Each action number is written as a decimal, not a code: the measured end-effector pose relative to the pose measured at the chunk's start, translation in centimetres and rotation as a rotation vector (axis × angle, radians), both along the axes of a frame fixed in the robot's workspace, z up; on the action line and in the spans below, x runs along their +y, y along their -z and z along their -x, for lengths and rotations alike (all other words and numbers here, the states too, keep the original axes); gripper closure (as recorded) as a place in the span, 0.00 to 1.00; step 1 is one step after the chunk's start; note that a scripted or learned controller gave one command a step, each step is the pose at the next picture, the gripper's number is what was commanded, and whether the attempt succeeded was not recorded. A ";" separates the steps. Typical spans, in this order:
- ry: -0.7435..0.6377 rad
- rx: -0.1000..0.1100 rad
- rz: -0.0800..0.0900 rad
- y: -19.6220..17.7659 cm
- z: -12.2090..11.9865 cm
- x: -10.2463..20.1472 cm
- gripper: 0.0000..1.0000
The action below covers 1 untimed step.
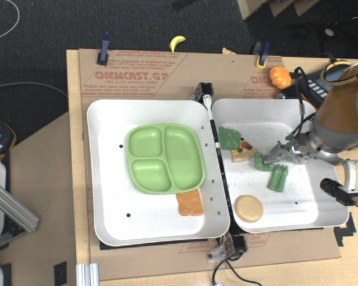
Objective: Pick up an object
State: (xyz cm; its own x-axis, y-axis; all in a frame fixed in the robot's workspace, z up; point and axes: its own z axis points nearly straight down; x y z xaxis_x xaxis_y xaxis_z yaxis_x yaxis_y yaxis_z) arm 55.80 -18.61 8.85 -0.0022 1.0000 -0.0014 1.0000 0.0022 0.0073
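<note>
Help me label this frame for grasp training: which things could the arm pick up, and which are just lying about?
Job in hand: gripper; green block, green leafy piece, tan round piece, small yellow toy, all in the right bin.

Lying about: green divided plate, orange piece, yellow banana, orange ball, blue clamps.

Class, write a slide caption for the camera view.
Grey arm's tool reaches into right white bin above green toy pieces; green divided plate sits left.
</note>
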 end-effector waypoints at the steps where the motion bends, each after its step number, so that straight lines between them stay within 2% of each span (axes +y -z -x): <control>1: 0.005 -0.004 0.001 -0.1 5.4 1.8 0.00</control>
State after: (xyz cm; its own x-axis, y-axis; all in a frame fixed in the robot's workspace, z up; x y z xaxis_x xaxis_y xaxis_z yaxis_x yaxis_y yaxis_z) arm 50.43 -16.78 8.91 0.0026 1.0000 -0.0025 0.9999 -0.0026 0.0111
